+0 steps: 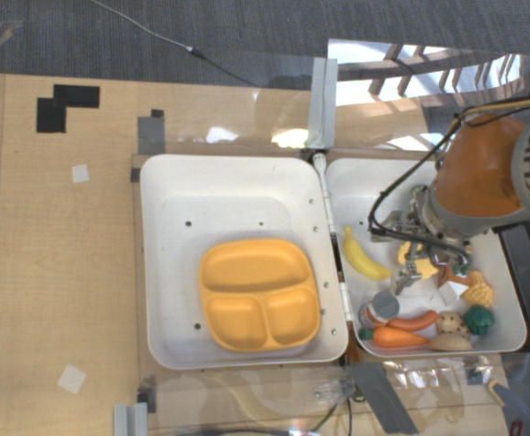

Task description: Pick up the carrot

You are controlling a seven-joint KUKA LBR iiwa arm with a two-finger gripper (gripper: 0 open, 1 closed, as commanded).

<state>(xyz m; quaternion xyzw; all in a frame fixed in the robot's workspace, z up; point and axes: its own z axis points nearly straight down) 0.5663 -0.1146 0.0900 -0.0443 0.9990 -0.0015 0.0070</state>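
Observation:
The carrot (397,338) is orange with a green tip at its left end and lies along the front wall of the right bin (337,198). My gripper (425,271) hangs over the middle of that bin, below the orange wrist band (478,166). It is above and slightly right of the carrot, well apart from it. The arm's body and cables hide what lies directly under the gripper.
Around the carrot lie a red sausage-like piece (413,321), a grey round lid (384,305), a speckled beige piece (452,326), a green broccoli (479,319) and a corn cob (479,291). A banana (363,258) lies left. The left bin (165,198) holds a yellow divided plate (258,292).

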